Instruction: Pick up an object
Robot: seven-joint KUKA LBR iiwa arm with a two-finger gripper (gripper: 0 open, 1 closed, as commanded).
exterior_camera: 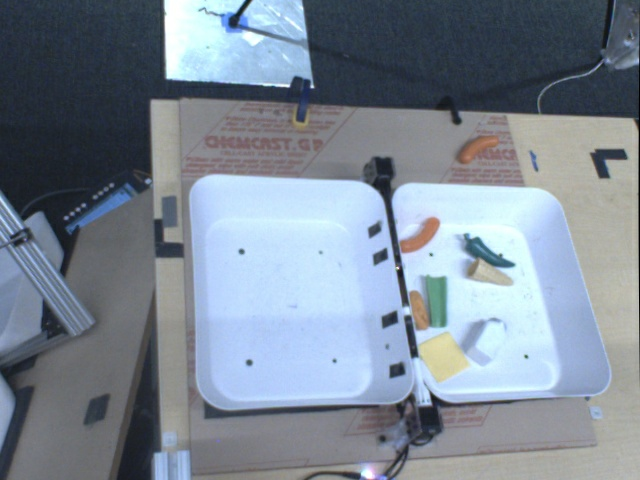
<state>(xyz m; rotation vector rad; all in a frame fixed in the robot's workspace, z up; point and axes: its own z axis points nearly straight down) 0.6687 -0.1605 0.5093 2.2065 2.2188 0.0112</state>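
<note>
A foil sheet (238, 26) lies on dark carpet (80, 68) behind the bench; an aluminium rail (40, 273) stands left.

Right bin (560, 228) holds sausage (420, 234), pepper (488, 251), wedge (491, 274), stick (437, 301), slice (443, 356); another sausage (478, 149) lies behind it on the bench (330, 138).

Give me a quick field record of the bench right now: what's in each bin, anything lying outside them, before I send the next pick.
left bin: no objects seen inside
right bin: six items
sausage: top left of right bin, by the divider
green pepper: upper middle
yellow wedge: just below the pepper
green block: upright strip, centre left
carrot piece: beside the green block, touching or nearly
yellow square: lower left corner
white block: right of the yellow square
outside bins: second sausage on the board behind the right bin
</note>
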